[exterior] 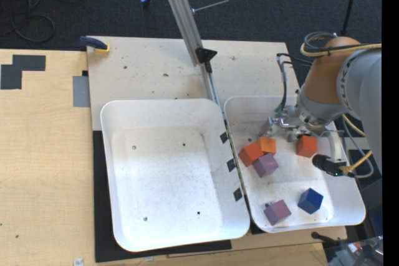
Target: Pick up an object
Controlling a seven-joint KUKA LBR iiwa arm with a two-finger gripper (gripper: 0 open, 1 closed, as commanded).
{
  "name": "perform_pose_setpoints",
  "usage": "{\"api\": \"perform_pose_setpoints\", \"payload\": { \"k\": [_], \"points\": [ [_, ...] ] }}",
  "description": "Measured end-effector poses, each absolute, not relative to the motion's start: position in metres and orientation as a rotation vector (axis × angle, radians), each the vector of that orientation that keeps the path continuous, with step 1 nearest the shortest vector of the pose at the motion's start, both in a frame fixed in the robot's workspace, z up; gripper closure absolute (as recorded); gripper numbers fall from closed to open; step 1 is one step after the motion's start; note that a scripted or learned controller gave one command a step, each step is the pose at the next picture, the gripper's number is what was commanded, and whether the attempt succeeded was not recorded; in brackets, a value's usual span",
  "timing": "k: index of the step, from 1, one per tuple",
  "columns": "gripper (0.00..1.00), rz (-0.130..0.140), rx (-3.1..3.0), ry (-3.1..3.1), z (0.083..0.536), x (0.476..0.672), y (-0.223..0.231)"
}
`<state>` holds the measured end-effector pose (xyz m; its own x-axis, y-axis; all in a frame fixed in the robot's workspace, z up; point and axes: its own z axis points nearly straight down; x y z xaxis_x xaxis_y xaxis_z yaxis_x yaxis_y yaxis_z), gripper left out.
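Camera view from above, at a slant: two shallow white bins side by side on a pale speckled surface [149,68]. Left bin [124,118] dotted with a few small dark specks. Right bin [346,212] with a scatter of blocks. Near its middle, a tight cluster: a red-orange block [250,153], a smaller orange block [268,146] touching its far right corner, and a purple block [267,165] just near of both, touching or almost touching them. Farther right, a red block [306,146], apart from the cluster. Toward the near edge, a second purple block [277,211] and a blue block [310,200], close together, not touching.

Grey arm [358,87] with an orange band [327,75] reaching in from the right, above the far right part of the right bin. Hand [285,123] low over the bin floor, just far of the cluster and left of the red block. Cannot tell whether open or closed; nothing seen between its parts.

Slanted metal rail [184,12] running from the far side down to the gap between the bins. Wooden board [43,152] off to the left.
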<state>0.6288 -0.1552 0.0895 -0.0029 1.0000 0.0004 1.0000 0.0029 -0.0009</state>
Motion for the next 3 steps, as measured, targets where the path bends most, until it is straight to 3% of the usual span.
{"api": "perform_pose_setpoints", "payload": {
  "k": [1,3],
  "points": [
    [1.0,0.003,-2.218,-2.222,0.1,0.628,-0.156],
    [1.0,-0.004,-2.223,-2.226,0.214,0.624,-0.165]
  ]
}}
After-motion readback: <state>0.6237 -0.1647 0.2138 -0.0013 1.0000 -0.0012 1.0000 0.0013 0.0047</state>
